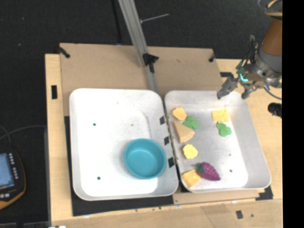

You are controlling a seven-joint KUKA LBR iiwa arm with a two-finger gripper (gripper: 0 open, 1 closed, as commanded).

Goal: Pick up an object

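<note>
The bench (54, 141) has a pale wood-coloured top, and a brown cardboard-like sheet (104, 65) lies over its far part. 2 shallow white bins rest on it side by side, their inner edges touching and joined by small dark clips. The left bin (95, 113) sits toward the bench's left side, the right bin (237, 146) beside it reaching near the right edge. A dark mat (76, 198) shows under the bins along their front and left edges. Small black marks dot the bench top, at the left edge and along the front. A grey metal post (135, 32) rises at a slant from the back of the bench, between the bins.
</note>
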